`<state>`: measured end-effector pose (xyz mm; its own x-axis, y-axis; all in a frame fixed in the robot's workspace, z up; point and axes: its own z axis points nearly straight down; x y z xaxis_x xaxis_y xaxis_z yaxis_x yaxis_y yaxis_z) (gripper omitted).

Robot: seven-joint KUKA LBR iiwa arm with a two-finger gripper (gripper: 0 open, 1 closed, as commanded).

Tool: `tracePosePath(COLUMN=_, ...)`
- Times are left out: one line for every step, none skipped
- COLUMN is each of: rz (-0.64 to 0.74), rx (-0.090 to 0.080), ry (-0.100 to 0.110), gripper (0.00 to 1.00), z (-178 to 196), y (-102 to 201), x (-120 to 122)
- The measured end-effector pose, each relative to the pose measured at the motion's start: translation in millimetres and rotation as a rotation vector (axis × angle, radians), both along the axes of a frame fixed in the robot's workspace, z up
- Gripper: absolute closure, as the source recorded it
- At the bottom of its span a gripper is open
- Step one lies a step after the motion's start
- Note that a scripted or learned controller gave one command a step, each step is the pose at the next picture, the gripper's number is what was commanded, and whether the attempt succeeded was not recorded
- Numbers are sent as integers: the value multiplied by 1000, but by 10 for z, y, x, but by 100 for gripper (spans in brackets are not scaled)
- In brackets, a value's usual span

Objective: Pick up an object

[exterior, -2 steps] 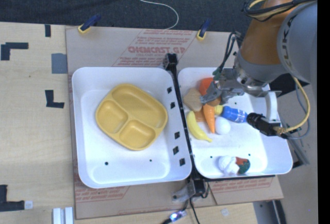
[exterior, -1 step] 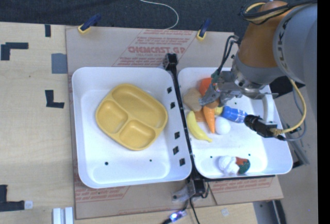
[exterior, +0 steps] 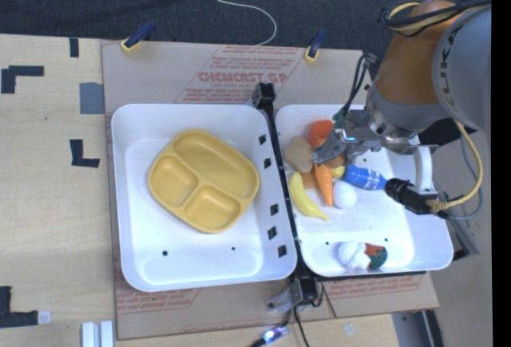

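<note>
Two white bins [exterior: 136, 202], one yellow tray [exterior: 204, 179], one banana [exterior: 306, 198], one carrot [exterior: 324, 183], one blue bottle [exterior: 366, 177], one white egg [exterior: 345, 195]

Bench [exterior: 48, 202]: light wood top with a few dark L-shaped and square marks toward the left side. A brown cardboard sheet [exterior: 239, 74] with red print lies flat on it, held along its far edge by two blue-and-yellow clamps, the left clamp [exterior: 137, 36] at one corner and the right clamp [exterior: 314, 45] near the other. Two shallow white bins rest side by side on the cardboard, touching along a black centre joint: left bin [exterior: 132, 258], right bin [exterior: 427, 246]. A thin white cable [exterior: 247, 6] trails across the dark surface beyond the bench's far edge.
</note>
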<state>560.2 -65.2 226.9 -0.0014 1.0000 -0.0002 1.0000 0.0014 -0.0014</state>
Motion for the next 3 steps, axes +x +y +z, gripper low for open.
tracePosePath(rz=0, rx=0, ry=2, gripper=100, z=-135, y=107, x=39)
tracePosePath(rz=0, rx=0, ry=-1, gripper=100, z=70, y=58, x=-5)
tracePosePath(rz=-1, rx=-1, ry=1, gripper=100, z=-22, y=167, x=-48)
